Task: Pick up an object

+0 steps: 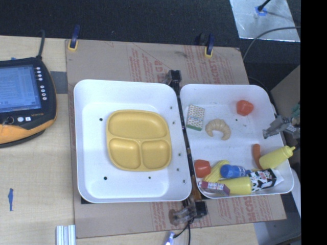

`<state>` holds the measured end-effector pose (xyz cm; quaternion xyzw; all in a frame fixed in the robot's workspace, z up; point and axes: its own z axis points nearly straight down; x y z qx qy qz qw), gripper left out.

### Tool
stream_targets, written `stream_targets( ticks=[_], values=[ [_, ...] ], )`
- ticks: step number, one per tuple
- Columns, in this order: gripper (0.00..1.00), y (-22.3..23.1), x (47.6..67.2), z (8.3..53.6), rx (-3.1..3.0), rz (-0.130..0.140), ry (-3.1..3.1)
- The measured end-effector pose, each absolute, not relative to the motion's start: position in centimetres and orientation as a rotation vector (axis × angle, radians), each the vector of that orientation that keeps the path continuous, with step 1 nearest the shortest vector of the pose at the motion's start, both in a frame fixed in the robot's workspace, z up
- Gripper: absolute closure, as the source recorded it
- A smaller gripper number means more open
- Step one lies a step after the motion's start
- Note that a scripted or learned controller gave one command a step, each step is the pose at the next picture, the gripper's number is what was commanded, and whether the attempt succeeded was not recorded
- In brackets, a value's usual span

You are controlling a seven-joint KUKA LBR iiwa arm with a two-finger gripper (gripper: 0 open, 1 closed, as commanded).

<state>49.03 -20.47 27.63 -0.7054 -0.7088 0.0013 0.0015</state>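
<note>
Cardboard-covered bench [153, 60]; gripper [272, 129] at right bin's [260, 92] right rim, fingers spread, holding nothing, above mustard bottle [276, 156].

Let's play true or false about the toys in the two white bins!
1. The yellow divided plate lies in the left bin. True.
2. The croissant sits on the yellow plate. False: it lies in the right bin.
3. The claw holds the red tomato. False: the tomato lies apart from it, on the bin floor.
4. A yellow bottle lies near the right bin's right side. True.
5. A tablet with a lit screen lies left of the bins. True.
</note>
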Motion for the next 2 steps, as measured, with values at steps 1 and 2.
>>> stream_targets(
  ticks=[1, 2],
  values=[
    [0.00, -21.1, 50.7, 12.9, -2.210, 0.007, -2.224],
    [0.00, -21.1, 59.2, 9.2, -2.214, 0.003, -2.225]
  ],
)
